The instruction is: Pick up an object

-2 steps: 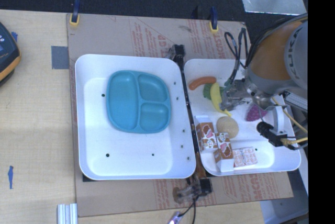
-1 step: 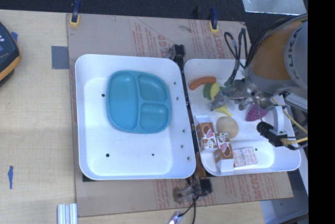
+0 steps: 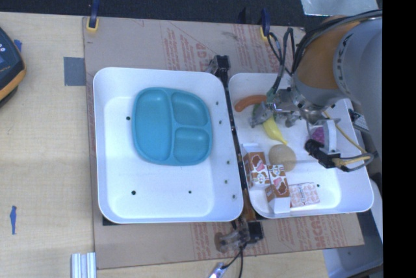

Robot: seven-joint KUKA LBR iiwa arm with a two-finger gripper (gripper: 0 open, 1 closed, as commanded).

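Observation:
The right bin point(image 3: 338, 195) holds an orange sausage-shaped toy point(image 3: 249, 102) at its far left, a yellow banana-like piece point(image 3: 275, 130), a tan rounded lump point(image 3: 282, 155) and several small printed cartons point(image 3: 268, 174) near its front. My gripper point(image 3: 268, 113) hangs over the far part of this bin, just right of the orange toy and right above the yellow piece. The wrist body and cables cover the fingers. The arm's grey and orange links point(image 3: 338, 62) hide the bin's far right corner.
The left bin point(image 3: 114, 199) bears a blue divided plate point(image 3: 172, 126). Another carton point(image 3: 303, 195) lies at the right bin's front. A purple item point(image 3: 318, 135) sits beside the wrist. A yellow-edged device point(image 3: 10, 69) rests at the bench's left edge.

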